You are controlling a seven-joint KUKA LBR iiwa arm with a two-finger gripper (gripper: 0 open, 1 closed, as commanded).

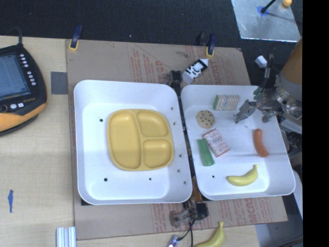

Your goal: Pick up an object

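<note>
1. Spread apart and empty, my gripper (255, 112) hangs over the right bin (288, 184)
2. Cookie (205, 119) and green block (205, 152) lie leftward
3. Hot dog (260, 142) is nearest; I'd drop straight, straddling its middle

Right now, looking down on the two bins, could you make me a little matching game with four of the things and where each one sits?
Things:
1. tray
2. cookie
3. hot dog
4. banana

Places:
A. right bin, near its right wall
B. left bin, in the middle
C. right bin, along its near edge
D. right bin, towards its upper left

Pairs: 1-B, 2-D, 3-A, 4-C
</note>
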